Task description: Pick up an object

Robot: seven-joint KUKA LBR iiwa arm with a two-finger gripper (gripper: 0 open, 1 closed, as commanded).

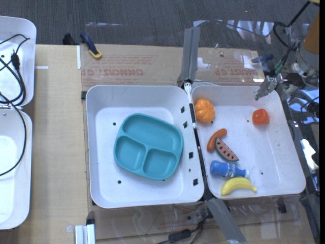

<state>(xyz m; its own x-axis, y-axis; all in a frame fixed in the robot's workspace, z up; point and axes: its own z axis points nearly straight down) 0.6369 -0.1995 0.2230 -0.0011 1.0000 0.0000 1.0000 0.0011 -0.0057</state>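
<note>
White plastic forms both shallow bins on the bench (56, 136), which sit side by side and touch along a shared middle edge. Lying in the left bin (99, 187) is a teal plate (148, 146) with three sections, tilted a little so one corner points toward the near right. Six small toys are spread across the right bin (284, 177). An orange pumpkin (204, 110) rests in the far left corner, close against the middle edge. A red tomato (260, 117) sits apart from the rest toward the far right. Near the middle, a reddish sausage (217, 139) lies slanted, and a watermelon slice (226, 150) lies just beside it on its near side. Closer to the near edge, a blue bottle (227, 170) lies on its side, and a yellow banana (238, 186) curves just below it. The arm comes in from the far right, and its jaws (267, 88) hang at the far right rim of the right bin, above and just beyond the tomato. Whether they are released or clenched cannot be told, since cables and shine blur them; nothing is seen between them. A blue and yellow clamp (90, 46) lies on the cardboard at the far left.
</note>
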